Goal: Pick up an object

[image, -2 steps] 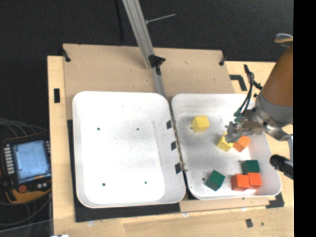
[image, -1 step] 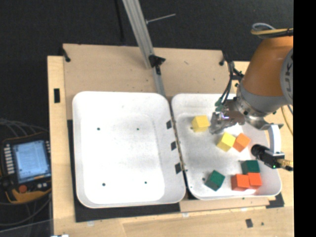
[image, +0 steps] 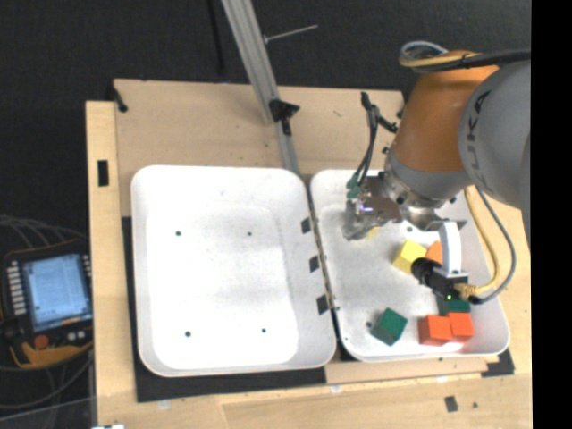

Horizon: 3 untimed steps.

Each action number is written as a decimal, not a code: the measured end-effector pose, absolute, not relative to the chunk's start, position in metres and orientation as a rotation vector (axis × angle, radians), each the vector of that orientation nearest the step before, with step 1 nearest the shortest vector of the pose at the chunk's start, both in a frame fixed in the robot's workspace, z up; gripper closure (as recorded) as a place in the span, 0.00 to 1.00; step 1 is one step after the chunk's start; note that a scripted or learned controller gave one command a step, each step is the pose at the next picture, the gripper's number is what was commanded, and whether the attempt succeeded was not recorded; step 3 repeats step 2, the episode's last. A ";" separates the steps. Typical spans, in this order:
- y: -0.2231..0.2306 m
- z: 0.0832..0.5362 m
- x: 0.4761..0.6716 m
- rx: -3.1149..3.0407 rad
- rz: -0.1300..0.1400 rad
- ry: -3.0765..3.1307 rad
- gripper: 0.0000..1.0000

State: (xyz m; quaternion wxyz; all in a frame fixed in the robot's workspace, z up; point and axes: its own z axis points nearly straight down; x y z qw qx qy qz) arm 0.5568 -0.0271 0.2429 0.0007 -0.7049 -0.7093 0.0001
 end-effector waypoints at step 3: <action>0.082 0.235 0.597 -2.214 -0.002 -2.229 1.00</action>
